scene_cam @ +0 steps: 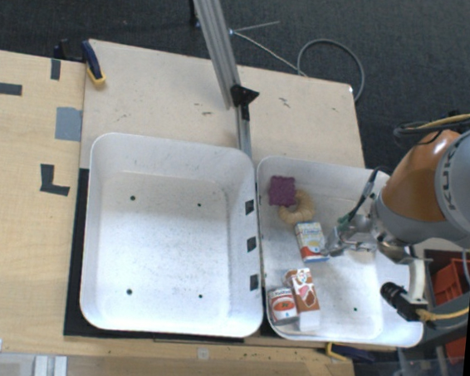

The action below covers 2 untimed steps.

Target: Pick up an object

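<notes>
A dark, speckled carpet-like floor (417, 44) fills the top of the frame, with a thin looped cable (336, 56) lying on it at upper centre-right; below it the pale wooden table (16, 202) spreads across the left and centre, its flat top marked with several grey and black tape patches (68, 122) at the left, and a lighter board (169, 101) lies over it at upper centre; a slanted grey metal pole (217, 39) crosses the board from the top edge down to the bins; two shallow white plastic bins with rounded corners sit side by side, the left bin (163, 234) larger in the picture and dotted with dark specks, the right bin (347, 312) at lower right touching it along their shared rim; the grey arm with its orange band (418, 190) enters from the right edge, rounded and smooth; its end effector (343, 234) hangs over the right bin just right of a small white carton, and I cannot tell how far its fingers are apart or whether they grip anything; five small things lie in the right bin: a purple block (282, 190) at its upper left, a tan lumpy piece (296, 209) touching it below, one white carton (310, 239) in the middle, one red-and-white carton (303, 297) near the lower rim, and a short can (282, 306) just left of that.
</notes>
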Motion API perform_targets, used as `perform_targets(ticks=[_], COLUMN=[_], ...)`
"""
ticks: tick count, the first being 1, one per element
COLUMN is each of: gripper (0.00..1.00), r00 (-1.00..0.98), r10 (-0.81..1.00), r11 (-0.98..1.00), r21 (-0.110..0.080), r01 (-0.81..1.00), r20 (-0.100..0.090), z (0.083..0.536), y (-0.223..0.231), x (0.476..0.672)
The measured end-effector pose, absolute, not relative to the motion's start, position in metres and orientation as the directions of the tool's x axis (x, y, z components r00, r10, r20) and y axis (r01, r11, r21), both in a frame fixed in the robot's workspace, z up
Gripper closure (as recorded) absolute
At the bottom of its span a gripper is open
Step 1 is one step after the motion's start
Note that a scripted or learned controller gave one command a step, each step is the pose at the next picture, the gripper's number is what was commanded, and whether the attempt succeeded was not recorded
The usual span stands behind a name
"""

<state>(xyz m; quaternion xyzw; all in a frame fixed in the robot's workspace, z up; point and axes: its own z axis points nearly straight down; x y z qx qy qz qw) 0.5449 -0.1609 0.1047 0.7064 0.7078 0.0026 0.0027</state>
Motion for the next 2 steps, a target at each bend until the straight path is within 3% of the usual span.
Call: perform_targets(ticks=[2], gripper=[1.00], r00=[-0.001], r10=[1.000], r11=[0.001], r21=[0.003], r01=[1.000], r20=[-0.001], z=[0.189], y=[-0.162], x=[0.546])
